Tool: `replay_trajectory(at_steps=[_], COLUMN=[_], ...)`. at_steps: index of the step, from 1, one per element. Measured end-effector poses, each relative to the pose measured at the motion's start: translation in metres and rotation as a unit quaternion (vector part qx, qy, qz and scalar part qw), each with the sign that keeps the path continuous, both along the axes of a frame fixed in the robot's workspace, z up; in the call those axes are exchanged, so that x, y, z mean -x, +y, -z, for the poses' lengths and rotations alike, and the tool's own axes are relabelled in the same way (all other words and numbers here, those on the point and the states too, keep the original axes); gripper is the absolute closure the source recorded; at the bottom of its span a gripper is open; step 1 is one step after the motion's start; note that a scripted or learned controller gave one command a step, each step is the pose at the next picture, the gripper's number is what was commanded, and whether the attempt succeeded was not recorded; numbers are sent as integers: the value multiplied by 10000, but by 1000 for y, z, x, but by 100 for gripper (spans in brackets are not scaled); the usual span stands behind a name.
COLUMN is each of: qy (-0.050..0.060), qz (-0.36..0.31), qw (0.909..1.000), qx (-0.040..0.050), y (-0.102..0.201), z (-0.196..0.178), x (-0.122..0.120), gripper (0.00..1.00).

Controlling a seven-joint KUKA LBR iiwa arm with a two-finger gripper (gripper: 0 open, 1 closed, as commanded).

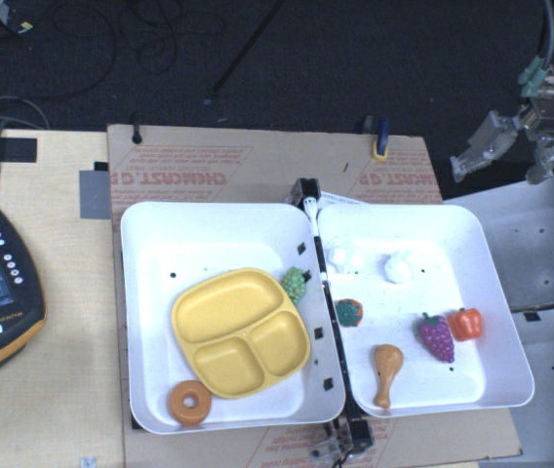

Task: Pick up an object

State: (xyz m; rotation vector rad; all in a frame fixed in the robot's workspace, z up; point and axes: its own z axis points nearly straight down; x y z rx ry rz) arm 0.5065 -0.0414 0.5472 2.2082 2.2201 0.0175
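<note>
Judging the drumstick [386, 372] light and stiff, I favoured its thin shank at 6 o'clock; gripper [535, 115] state unreadable.

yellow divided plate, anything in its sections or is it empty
Empty: all three sections of the yellow plate show bare yellow. The broccoli and donut lie outside its rim.

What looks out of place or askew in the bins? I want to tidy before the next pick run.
Little stands out. The yellow divided plate lies at a slant to the left bin, with a green broccoli piece wedged at its upper right corner against the divider. Nothing looks spilled or damaged; the right bin's toy foods lie loose and apart.
</note>
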Motion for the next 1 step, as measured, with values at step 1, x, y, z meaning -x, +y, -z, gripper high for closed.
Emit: replay_trajectory(at_steps=[1], qy=[105], qz=[-17], qw=[9999], qx=[8], y=[1], z=[0], x=[-2], gripper=[100])
